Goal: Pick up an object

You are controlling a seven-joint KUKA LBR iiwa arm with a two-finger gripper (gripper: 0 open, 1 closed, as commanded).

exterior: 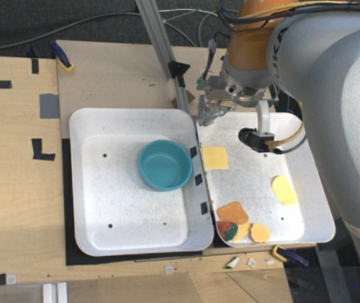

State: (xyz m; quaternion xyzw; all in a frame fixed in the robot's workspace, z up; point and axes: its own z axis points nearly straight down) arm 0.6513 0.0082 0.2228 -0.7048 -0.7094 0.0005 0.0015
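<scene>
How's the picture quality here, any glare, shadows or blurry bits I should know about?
Camera view: lighting is even and soft, with no harsh glare on the white bins; the blue bowl and yellow square look sharp; the gripper is small and dim against the arm, its fingers hard to make out; the big grey arm looks soft up close.

A: Colours? The bowl (165,164) is teal; both bins (91,169) are white with fine dark speckles.

B: The square (216,158) and oval (284,189) are yellow. At the right bin's front edge, orange pieces (233,212), one perhaps red-and-green (230,231).
</scene>
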